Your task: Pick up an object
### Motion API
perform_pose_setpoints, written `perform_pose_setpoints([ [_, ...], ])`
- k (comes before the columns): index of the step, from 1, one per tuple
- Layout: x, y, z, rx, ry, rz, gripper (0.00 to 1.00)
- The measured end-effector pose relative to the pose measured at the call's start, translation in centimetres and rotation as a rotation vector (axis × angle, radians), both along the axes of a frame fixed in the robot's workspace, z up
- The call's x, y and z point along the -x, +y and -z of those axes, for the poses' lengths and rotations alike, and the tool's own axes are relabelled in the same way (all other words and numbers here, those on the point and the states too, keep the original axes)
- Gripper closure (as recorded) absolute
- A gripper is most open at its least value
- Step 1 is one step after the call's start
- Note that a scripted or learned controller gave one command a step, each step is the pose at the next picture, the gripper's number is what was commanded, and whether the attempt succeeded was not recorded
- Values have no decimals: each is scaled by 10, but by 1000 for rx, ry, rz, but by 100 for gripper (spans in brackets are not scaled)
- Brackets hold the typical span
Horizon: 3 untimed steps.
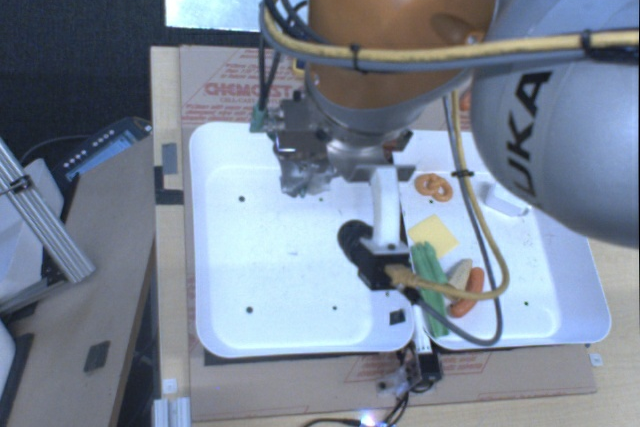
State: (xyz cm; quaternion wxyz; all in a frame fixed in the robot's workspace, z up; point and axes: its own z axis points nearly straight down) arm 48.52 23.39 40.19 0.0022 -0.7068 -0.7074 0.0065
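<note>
Grey arm (560, 115) at right bears the letters "UKA"; red print on the cardboard (225, 80) is illegible. Of 2 bins, the gripper (300, 170) hangs over the left bin (230, 295); its grasp cannot be told. The right bin (570, 315) holds a pretzel (433, 185), yellow block (432, 233) and green strip (428, 267), long axis running top to bottom.

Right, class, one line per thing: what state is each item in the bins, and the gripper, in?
pretzel: lying flat in the right bin, untouched.
yellow block: lying flat, just nearer than the pretzel.
green piece: lying lengthwise by the right bin's left wall.
orange piece: lying at a slant, near the front.
gripper: over the left bin, apart from all four.
</note>
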Motion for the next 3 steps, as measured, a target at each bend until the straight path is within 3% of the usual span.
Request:
perform_pose_setpoints([
  [1,-33,0,-141,-14,-29,-1,100],
  [2,1,0,19,0,2,0,100],
  [3,-1,0,81,-4,-8,0,100],
])
